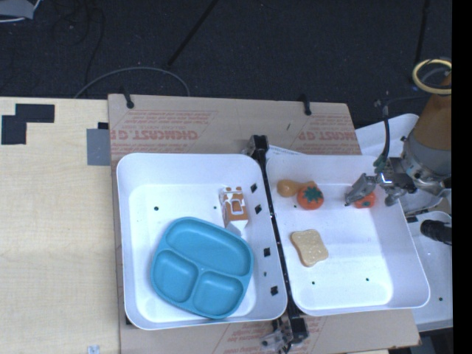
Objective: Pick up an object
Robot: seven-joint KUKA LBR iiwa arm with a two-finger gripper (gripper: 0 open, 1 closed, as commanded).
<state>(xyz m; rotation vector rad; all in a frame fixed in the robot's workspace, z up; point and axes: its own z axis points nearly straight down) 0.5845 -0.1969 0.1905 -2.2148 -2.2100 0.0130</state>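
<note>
Two white bins sit side by side on the bench: the left bin (136,198) and the right bin (398,264). Largest item: a blue divided plate (201,266) lying flat in the left bin. Just above it stands a small orange and white toy (234,203). In the right bin lie a slice of toast (309,247) near the middle, a red tomato (310,198) with a yellowish piece (288,188) touching its left side, and a small red object (363,200) by the right wall.

My gripper (363,192) is positioned at that small red object; the object appears to sit between my fingers, so I judge them closed on it. It looks light, rigid and smooth, probably plastic. Hold it across its widest part; a shallow pinch may slip.
</note>
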